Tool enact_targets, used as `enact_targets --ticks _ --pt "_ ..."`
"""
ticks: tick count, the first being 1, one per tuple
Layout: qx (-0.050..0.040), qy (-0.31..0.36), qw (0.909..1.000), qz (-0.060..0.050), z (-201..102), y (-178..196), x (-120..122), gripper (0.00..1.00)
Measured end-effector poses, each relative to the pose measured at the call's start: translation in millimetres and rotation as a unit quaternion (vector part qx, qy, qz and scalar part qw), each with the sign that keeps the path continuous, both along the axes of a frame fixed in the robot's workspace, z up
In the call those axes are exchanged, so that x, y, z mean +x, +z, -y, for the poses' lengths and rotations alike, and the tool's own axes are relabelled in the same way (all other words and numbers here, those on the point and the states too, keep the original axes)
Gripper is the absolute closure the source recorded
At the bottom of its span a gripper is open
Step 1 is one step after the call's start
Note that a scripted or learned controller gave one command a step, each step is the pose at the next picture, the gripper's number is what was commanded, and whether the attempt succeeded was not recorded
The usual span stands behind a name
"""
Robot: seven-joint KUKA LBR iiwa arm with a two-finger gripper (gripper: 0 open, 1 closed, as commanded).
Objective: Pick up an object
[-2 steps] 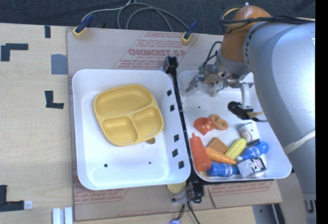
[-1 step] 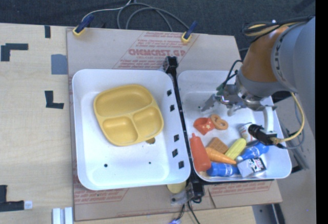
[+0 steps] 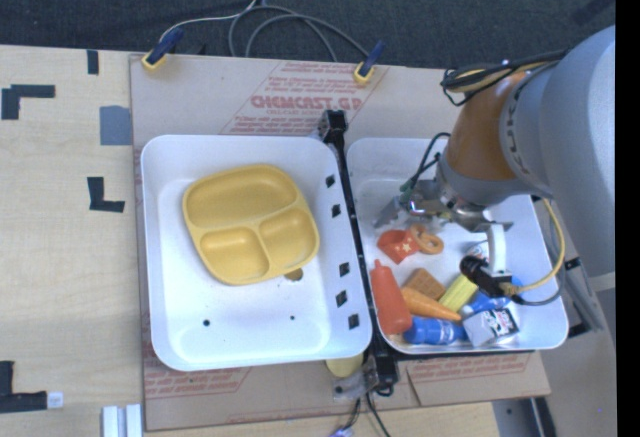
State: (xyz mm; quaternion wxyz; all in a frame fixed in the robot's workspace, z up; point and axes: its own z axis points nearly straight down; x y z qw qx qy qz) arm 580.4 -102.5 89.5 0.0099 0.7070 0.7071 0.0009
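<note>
The right bin (image 3: 385, 160) holds several small toys. A red piece (image 3: 398, 245) and an orange ring (image 3: 431, 243) lie near its middle. Below them are a red bottle (image 3: 388, 300), a tan cracker (image 3: 423, 281), an orange carrot (image 3: 432, 306), a yellow block (image 3: 458, 292), a blue piece (image 3: 435, 332) and a blue and white item (image 3: 490, 321). My gripper (image 3: 408, 211) hangs low in this bin, just above the red piece and the ring. The orange-banded wrist (image 3: 485, 140) hides what lies behind it.
In the left bin (image 3: 160, 255) a yellow divided plate (image 3: 250, 222) lies tilted, with a small brownish item (image 3: 293, 274) at its lower edge. A black divider (image 3: 345, 235) separates the bins. Cables run along the bench's far edge.
</note>
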Motion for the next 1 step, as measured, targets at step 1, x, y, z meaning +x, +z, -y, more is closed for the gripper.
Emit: enact_targets --ticks 1 --pt "0.0062 0.000 1.0000 -0.005 28.1 -2.5 0.1 0.00"
